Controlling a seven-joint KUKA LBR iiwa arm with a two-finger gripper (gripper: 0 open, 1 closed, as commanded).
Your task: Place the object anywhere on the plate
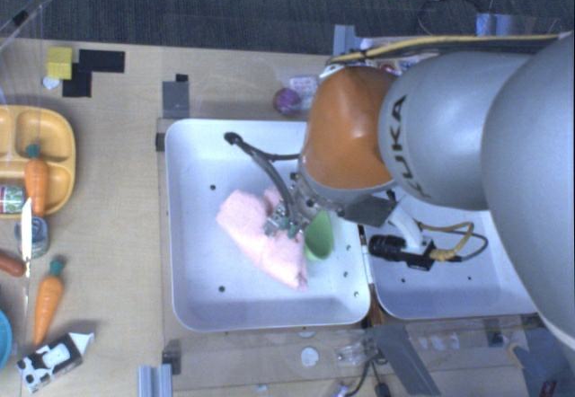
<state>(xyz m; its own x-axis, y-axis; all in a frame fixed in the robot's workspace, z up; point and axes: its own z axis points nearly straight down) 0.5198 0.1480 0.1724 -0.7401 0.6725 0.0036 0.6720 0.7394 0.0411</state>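
Observation:
A flat pink plate (256, 232) lies in the middle of the left white bin (193, 296). A small green object (318, 237) sits at the plate's right edge, close to the bin's right wall. My gripper (284, 223) hangs low over the plate's right part, just left of the green object. The view does not show whether it touches or holds the object. The grey arm with its orange band (346, 139) covers the bin's back right corner. A dark curved part (253, 157) reaches from the wrist toward the bin's back left.
The right white bin (449, 292) lies under the arm, with a black connector and yellow cable (409, 250) over it. A purple item (287, 101) rests behind the left bin. On the far left are a yellow divided tray (54, 130), carrots (45, 296) and a cow-patterned box (52, 357).

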